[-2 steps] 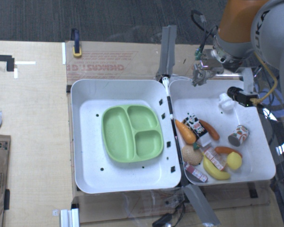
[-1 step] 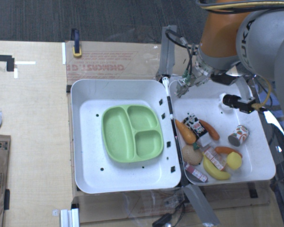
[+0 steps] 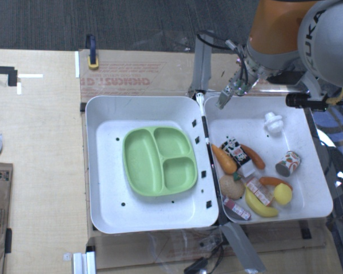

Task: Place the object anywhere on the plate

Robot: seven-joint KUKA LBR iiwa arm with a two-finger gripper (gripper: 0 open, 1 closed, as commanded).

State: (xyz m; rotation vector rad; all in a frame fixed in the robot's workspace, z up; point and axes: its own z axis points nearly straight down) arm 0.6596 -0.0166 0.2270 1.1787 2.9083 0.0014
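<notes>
Lying nearest the camera along the front wall of the right-hand bin is a cluster of toy food: a banana, a small packet at the front corner, a wrapped bar across the banana, a yellow lemon-like ball, and a brown round piece touching the packet. Just behind them sit an orange sausage-like piece, a carrot close to the bin's left wall, a black-and-white cow-print carton beside it, and another reddish sausage just right of the carton. A small can lies tilted further right, and a white fitting-like item rests alone toward the back.

In the left-hand bin, the green three-compartment plate lies flat near the middle, turned slightly askew, with nothing on it.

Farther back, the jaws hang over the rear left corner of the right-hand bin, near the divider between the bins; whether the jaws are parted or closed cannot be told, and nothing is seen in them. The grey arm with its orange band enters from the upper right. The tabletop stretches left, carrying a blue-handled clamp at the far edge.
</notes>
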